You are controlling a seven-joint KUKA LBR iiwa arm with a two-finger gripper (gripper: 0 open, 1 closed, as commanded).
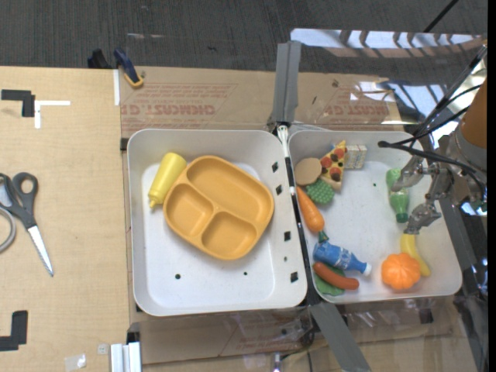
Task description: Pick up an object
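Camera view, as I read it from my station.

Gripper (415,196): grey metal, at the right side of the right bin (364,200). I see two fingers (408,173) spread apart, one reaching toward the bin's far side, the other nearer the front wall. Nothing is pinched between them.

Green toy vegetable (397,201): glossy plastic, small and knobbly. It lies on the bin floor in the gap between the spread fingers, slightly toward the left of them; I cannot tell whether either finger touches it.

Other contents of the right bin:
- Toy banana (411,253): yellow, curved, just below the nearer finger.
- Toy orange (401,271): round, ribbed, touching the banana at the front right corner.
- Toy carrot (311,211): smooth orange taper, along the left wall.
- Blue bottle (340,258): lying flat, white cap end pointing right.
- Red sausage (336,277): on a green piece at the front wall.
- Pizza slice (335,163): triangular, dotted topping, near the far wall, beside a round brown cookie (308,170) and a pale cube (355,156).

Left bin (155,277): white, shallow, rounded corners.
- Divided plate (218,206): matte orange-yellow plastic, three compartments.
- Yellow bottle (166,178): squeeze type, lying tilted against the plate's left edge.

Bench (70,208): pale wood grain; scissors (28,214) with grey handles lie at its left.
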